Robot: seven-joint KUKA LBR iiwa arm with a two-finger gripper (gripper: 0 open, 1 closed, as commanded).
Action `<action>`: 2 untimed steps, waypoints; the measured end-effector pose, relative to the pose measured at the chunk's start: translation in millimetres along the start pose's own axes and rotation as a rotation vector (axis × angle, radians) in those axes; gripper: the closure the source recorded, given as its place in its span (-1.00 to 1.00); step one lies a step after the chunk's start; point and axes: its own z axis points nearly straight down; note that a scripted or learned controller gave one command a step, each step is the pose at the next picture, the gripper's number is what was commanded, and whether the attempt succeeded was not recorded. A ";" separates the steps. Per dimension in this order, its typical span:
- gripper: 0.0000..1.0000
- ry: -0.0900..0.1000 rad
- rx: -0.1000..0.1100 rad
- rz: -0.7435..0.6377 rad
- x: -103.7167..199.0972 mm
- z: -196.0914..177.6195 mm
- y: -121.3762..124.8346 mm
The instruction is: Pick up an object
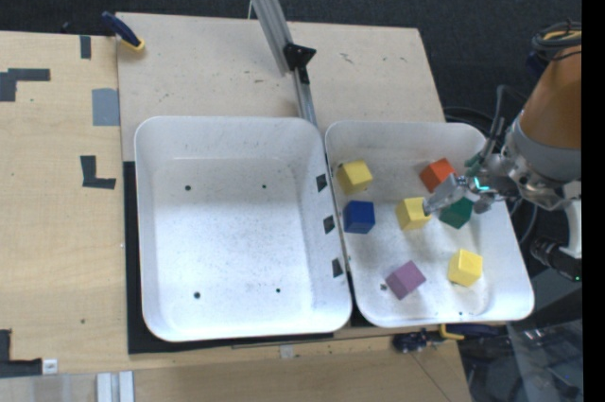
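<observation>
The right bin (492,301) holds several small blocks. My gripper (446,200) reaches in from the right and sits low among three of them: an orange block (437,172) just behind it, a yellow block (411,212) at its left tip, and a green block (458,216) partly hidden under it. Farther off lie a second yellow block (356,174), a blue block (358,217), a purple block (406,278) and a third yellow block (465,267). I see no block lifted off the bin floor.
The left bin (151,201) lies beside the right one, sharing a raised middle wall. A slanted metal pole (269,3) rises behind the bins. The arm's orange band (558,102) hangs over the right bin's right rim.
</observation>
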 end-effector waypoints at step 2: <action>-1.00 0.000 0.003 0.001 -6.3 60.1 -1.3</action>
